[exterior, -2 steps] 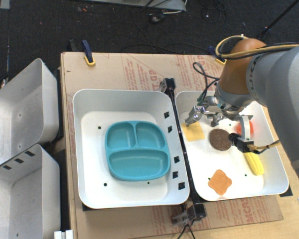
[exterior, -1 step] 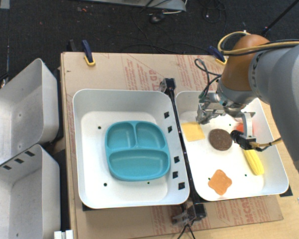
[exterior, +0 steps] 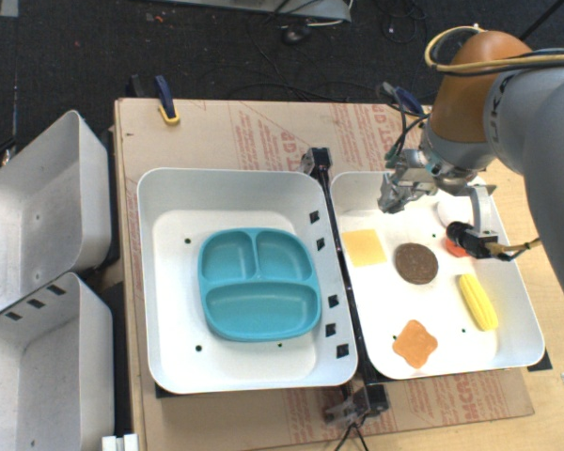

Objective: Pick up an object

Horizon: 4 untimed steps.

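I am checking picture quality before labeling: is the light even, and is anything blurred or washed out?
In the camera view, the light is soft and even; the white right bin is bright but keeps its edges; the divided blue plate and corn cob are sharp; the gripper looks slightly soft; the floor behind stays dark.

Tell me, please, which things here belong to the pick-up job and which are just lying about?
Job: two-finger gripper; flat yellow square; round brown disc; yellow corn cob; orange piece.
Lying about: blue divided plastic tray; yellow clamp.
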{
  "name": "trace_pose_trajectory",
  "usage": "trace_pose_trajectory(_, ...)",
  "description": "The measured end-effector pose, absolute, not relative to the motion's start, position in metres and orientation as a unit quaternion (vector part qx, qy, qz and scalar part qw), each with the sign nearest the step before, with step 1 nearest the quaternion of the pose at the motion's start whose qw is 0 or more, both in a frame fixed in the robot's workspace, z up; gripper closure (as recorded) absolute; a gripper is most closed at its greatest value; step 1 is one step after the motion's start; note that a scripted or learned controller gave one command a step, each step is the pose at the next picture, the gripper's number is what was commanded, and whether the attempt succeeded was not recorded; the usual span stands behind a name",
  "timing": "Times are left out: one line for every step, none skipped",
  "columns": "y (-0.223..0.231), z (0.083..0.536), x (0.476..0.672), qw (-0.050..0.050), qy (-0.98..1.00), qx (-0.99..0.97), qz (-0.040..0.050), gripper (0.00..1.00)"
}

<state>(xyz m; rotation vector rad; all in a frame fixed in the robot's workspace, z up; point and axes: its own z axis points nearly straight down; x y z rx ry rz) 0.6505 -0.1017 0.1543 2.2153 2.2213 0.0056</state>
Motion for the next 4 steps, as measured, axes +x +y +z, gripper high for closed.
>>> trace_pose_trajectory(-0.102, 0.208, 0.652, 0.003, 0.708, 0.706, 0.0019, 1.0)
trace_pose_trajectory(-0.055, 0.216, 0.648, 0.0, 0.71, 0.705, 0.0008, 1.0)
trace_pose_trajectory(-0.002, 0.21, 0.633, -0.001, 0.71, 0.705, -0.0004, 1.0)
trace_pose_trajectory(0.049, 0.228, 0.623, -0.001, 0.71, 0.704, 0.0011, 1.0)
